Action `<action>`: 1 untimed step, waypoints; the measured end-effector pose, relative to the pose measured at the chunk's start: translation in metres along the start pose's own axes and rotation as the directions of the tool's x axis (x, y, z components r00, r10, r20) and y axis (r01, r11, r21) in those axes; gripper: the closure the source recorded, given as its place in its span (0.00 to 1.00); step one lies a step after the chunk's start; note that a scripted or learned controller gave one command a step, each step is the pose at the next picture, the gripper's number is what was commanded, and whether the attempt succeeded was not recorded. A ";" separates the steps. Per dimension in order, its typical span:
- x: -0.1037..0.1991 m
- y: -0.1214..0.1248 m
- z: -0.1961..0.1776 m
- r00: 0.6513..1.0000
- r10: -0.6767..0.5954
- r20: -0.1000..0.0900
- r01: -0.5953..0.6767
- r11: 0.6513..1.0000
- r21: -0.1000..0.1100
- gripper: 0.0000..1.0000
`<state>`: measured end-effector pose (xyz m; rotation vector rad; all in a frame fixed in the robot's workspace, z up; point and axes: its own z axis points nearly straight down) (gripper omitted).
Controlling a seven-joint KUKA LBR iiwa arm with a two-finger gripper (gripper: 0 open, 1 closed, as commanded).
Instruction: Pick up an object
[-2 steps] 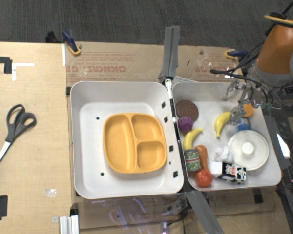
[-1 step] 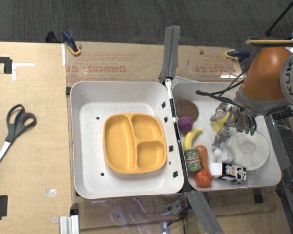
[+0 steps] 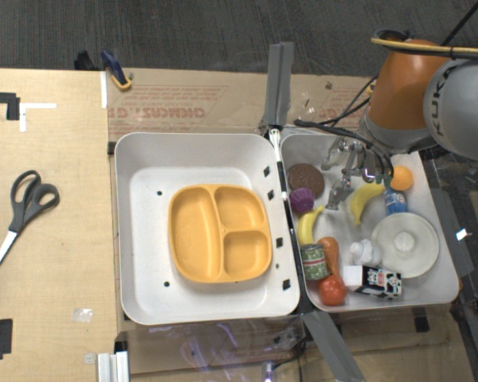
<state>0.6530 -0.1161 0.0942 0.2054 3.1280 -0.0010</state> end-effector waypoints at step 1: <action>0.014 -0.087 -0.001 0.998 0.063 0.000 -0.063 0.998 0.001 0.00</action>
